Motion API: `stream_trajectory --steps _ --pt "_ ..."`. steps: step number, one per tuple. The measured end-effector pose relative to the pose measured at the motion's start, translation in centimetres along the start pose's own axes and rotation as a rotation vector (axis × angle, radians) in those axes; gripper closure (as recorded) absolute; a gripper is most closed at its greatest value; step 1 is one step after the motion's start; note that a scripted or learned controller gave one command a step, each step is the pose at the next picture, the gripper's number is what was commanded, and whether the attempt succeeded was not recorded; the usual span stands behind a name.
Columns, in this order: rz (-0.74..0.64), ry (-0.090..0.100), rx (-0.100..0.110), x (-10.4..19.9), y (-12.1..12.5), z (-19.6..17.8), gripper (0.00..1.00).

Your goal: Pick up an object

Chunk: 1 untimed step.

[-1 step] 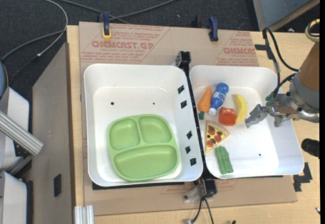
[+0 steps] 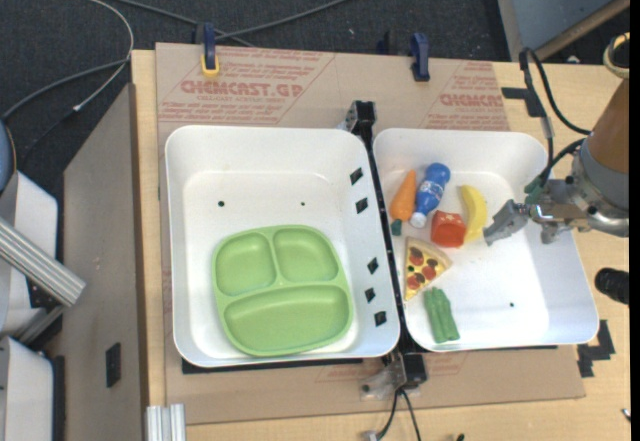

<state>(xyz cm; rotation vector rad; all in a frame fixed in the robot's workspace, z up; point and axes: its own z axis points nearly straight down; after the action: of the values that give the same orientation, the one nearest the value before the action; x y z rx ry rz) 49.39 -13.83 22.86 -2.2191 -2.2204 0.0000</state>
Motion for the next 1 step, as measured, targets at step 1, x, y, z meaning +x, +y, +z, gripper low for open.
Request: stream_trajectory --steps 1 --pt "0.002 0.002 0.006 -0.59 0.19 6.08 0.00"
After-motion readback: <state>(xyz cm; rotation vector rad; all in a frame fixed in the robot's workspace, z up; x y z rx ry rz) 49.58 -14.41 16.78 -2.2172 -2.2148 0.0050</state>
